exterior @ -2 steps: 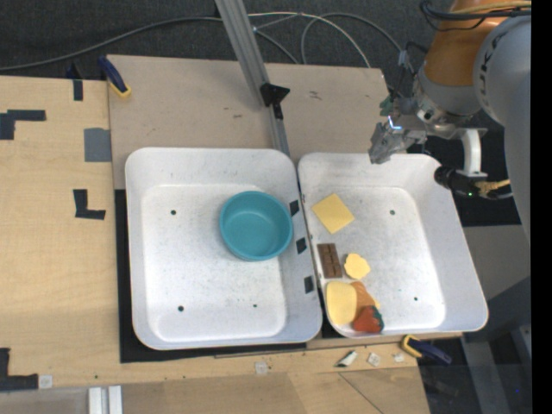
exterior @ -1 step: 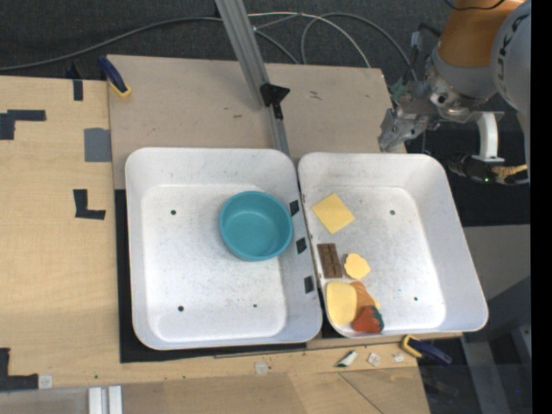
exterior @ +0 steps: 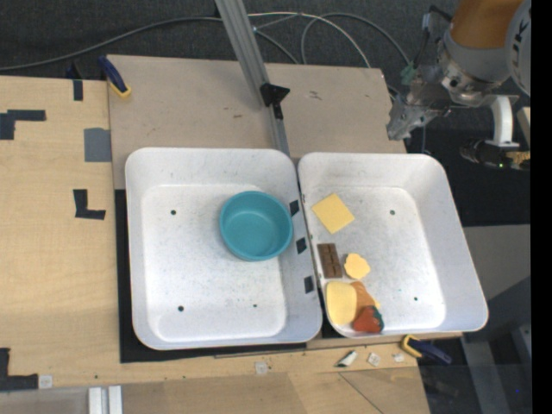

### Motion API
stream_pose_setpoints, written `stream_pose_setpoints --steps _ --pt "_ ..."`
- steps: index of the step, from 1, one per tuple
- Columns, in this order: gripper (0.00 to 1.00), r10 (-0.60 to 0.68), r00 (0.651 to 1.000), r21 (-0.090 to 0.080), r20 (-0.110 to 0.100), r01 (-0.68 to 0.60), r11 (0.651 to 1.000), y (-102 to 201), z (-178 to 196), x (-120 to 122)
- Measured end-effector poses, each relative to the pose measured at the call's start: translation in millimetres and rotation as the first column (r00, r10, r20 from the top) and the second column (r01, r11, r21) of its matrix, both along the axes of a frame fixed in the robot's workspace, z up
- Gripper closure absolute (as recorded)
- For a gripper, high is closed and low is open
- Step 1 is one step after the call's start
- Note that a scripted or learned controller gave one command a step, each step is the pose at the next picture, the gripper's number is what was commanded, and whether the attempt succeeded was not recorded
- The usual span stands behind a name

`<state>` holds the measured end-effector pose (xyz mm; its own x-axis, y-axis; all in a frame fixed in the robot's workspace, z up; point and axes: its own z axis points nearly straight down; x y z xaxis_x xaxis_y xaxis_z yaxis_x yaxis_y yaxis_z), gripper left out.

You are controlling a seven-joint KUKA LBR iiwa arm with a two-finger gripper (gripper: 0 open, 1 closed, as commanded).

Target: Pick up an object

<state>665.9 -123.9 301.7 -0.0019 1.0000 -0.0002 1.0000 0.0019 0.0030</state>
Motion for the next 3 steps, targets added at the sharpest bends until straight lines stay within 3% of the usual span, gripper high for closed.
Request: stream_pose_setpoints --steps 1,3 --pt "1.0 0.002 1.0 0.001 -0.007 -0.002 1.0 44.7 -20.7 -31.7" --pt "1.0 0.004 1.0 0.002 -0.007 -0.004 1.0 139.7 -26.7 -91.4"
